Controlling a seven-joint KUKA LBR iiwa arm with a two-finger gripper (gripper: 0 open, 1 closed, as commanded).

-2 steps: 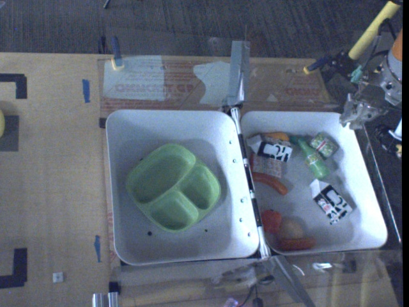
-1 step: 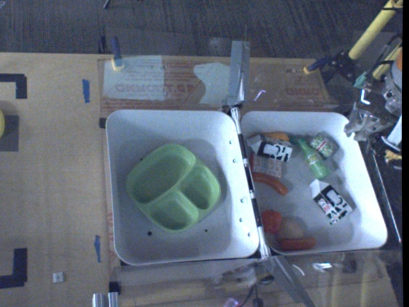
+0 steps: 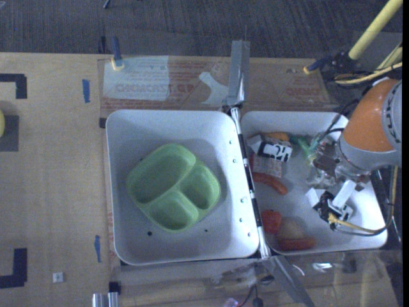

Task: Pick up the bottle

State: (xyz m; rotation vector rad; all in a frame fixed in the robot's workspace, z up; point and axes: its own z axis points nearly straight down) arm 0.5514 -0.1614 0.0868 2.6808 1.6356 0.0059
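The arm [image 3: 374, 126] is cut off by the picture's edge and hides the side of the right bin [image 3: 300, 200] behind the gripper [image 3: 321, 170]. The gripper is a grey blur. A green thing [image 3: 305, 147] just beside it is partly hidden. The red lumps [image 3: 273, 220] near it are too blurry to name. Far from it, a yellow thing [image 3: 2, 123] is cut by the edge.

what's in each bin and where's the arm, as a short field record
left bin: shallow white bin, holding a green divided plastic plate
right bin: shallow white bin, holding mixed small things
bottle: unsure; maybe the black-and-white labelled pack near the divider
other items: long red-orange piece; round red piece
arm: grey arm with orange band, over the right bin
gripper: low over the right bin's right half
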